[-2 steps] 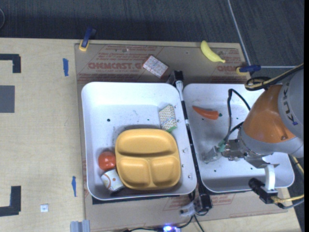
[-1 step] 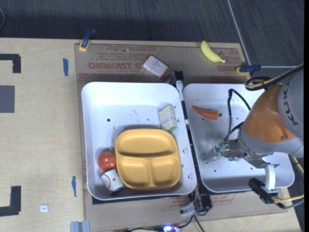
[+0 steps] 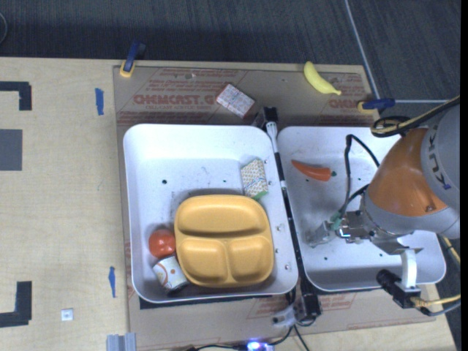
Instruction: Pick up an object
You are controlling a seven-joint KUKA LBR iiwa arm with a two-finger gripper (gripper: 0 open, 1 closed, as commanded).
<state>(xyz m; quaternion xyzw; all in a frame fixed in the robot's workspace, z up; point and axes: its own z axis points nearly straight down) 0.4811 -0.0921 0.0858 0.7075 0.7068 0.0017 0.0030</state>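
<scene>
My gripper (image 3: 320, 234) hangs low over the floor of the right bin (image 3: 409, 269), near that bin's left side. An orange carrot-like piece with a green tip (image 3: 312, 171) lies at the back of the same bin, apart from the gripper. The left bin (image 3: 146, 152) holds a yellow divided tray (image 3: 223, 238), a red ball-like object (image 3: 161, 242), a small white and orange can (image 3: 170, 272) and a patterned packet (image 3: 254, 177). The arm's orange band (image 3: 406, 181) covers part of the right bin.
A yellow banana (image 3: 320, 79) and a small patterned box (image 3: 235, 100) lie on the cardboard behind the bins. Blue clamps (image 3: 131, 57) (image 3: 376, 104) hold the cardboard's back edge. Black cables run along the divider between the bins (image 3: 281, 189).
</scene>
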